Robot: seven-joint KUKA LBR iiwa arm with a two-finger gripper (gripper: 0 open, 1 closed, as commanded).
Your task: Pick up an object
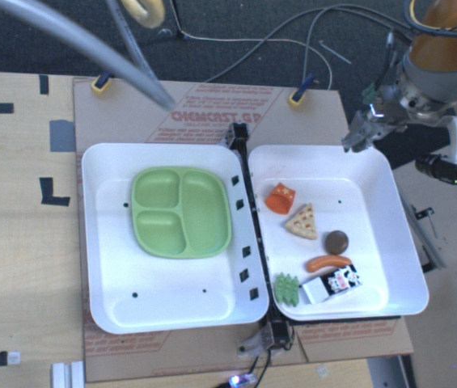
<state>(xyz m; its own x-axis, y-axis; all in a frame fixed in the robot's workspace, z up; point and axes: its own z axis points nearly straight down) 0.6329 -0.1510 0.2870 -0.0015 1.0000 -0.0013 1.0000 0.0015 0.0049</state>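
The gripper (356,138) hangs over the right bin's (374,168) far right corner; whether it is released or clenched cannot be told. The orange toy (280,199) and its neighbours lie well apart from it.

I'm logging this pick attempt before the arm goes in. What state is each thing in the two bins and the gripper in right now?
green tray: lying flat in the left bin, compartments bare.
orange piece: loose in the right bin.
wedge: lying flat.
brown disc: lying flat.
sausage: on its side.
cow-print carton: on its side.
green leafy piece: lying flat.
gripper: above the right bin's far corner, holding nothing visible.
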